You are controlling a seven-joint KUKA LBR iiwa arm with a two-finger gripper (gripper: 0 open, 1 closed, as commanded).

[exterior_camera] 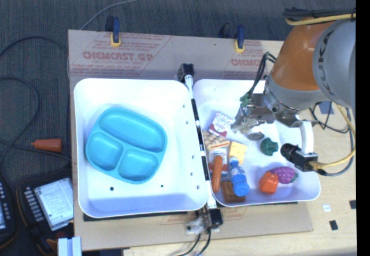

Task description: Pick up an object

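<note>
A: Where are the objects?
B: Piled in the right bin (pixel 312 194): a carrot (pixel 216 171), a blue bottle (pixel 237 179), purple grapes (pixel 284 174), a green piece (pixel 268 146).
A: And the gripper (pixel 250 123)?
B: Low over that bin, near a pink packet (pixel 219 124); whether it is clenched I cannot tell. The left bin (pixel 104 206) holds a blue divided tray (pixel 126 144).

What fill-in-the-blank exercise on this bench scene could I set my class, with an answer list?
1. The blue divided plate lies in the ____ bin of the view.
2. The plate has ____ compartments.
3. The gripper hangs over the ____ bin of the view, where the small items lie.
4. The carrot lies just left of the ____-capped bottle.

Missing words: left; three; right; blue
</note>
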